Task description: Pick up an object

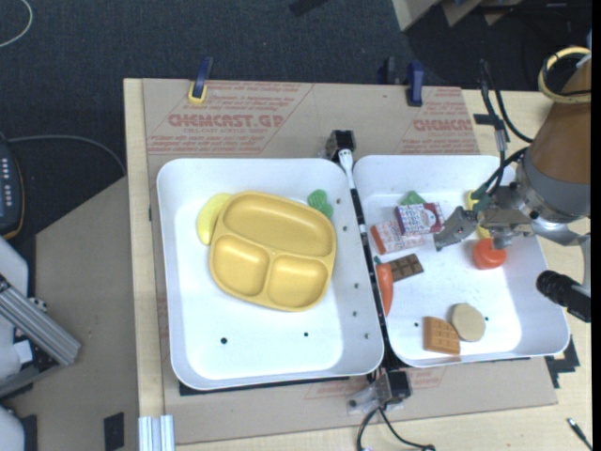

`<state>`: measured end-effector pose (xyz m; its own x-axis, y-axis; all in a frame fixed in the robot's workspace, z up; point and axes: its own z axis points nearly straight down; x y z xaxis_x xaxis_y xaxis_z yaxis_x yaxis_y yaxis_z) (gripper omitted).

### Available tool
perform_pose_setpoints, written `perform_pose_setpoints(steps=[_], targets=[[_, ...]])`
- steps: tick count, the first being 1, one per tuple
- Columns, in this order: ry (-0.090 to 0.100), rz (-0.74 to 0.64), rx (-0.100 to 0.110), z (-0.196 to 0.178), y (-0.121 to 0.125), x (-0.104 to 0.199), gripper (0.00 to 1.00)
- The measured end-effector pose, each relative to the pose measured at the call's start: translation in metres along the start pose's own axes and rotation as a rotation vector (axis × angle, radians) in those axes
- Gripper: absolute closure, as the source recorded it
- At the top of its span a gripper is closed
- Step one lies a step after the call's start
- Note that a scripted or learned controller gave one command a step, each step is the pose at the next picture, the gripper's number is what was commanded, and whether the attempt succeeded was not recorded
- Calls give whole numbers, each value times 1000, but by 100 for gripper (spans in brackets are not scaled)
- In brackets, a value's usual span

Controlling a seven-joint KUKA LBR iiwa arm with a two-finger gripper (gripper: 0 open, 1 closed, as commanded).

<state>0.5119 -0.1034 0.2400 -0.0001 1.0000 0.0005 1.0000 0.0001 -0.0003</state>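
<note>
My gripper (468,236) hangs open over the right bin (526,341), with nothing between its fingers. One finger (448,232) points left toward a red and white snack packet (419,219). A red-orange round fruit (488,255) lies just below the other finger. Also in this bin are a green item (410,198), a brown chocolate piece (406,269), an orange carrot (385,288), a square waffle (440,335) and a round biscuit (469,323).
The left bin (188,327) holds a yellow divided plate (272,249), with a yellow piece (208,220) at its left rim and a green piece (320,201) at its top right. The grey arm (563,172) comes in over the right bin's far right corner.
</note>
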Motion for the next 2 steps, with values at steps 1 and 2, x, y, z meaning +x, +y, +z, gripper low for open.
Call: perform_pose_setpoints(steps=[1, 2], targets=[[2, 0, 8, 61, 0, 8, 0], [2, 1, 7, 106, -7, 12, 0]])
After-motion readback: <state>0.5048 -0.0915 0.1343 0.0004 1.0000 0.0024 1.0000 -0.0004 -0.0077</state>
